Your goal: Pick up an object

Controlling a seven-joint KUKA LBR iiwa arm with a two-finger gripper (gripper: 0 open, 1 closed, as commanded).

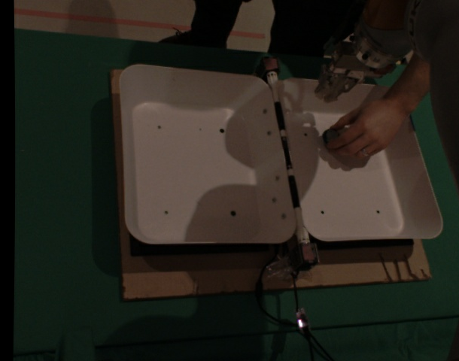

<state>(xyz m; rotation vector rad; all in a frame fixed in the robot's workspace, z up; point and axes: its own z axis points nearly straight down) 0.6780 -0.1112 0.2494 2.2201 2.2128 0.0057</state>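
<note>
My gripper [336, 77] hangs over the far edge of the right bin [365, 201], near the divider's upper end. Below it, a person's hand [369, 126] reaches into that bin from the right. Its fingers are closed around a small dark object [331, 135] that rests on the bin floor. The gripper is apart from both the hand and the object, a little above and behind them in the dim picture.
The left bin [199, 156] lies beside the right one, parted by a black-and-white striped bar [286, 156]. Both sit on a brown board [214, 280] on green cloth. Cables [293, 307] trail off the near edge. The person's forearm [410, 81] crosses the right bin's far corner.
</note>
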